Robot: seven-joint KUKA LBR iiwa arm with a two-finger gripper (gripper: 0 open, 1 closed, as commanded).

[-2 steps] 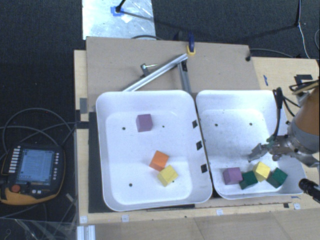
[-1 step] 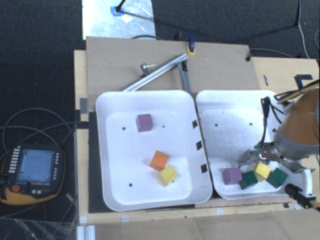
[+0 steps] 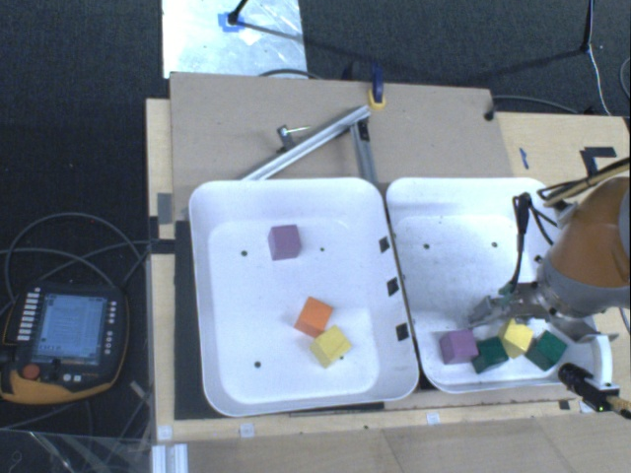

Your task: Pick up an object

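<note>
The bench carries two white bins side by side. The left bin holds a purple cube near its far end, with an orange cube and a yellow cube touching each other nearer the front. The arm reaches over the right bin from the right. Its gripper sits low at that bin's front right, just above a tight cluster of blocks: a purple block, a dark green block, a yellow block and a second green block. Whether the gripper is parted or clamped, I cannot tell. A handheld controller lies on the floor to the left.
</note>
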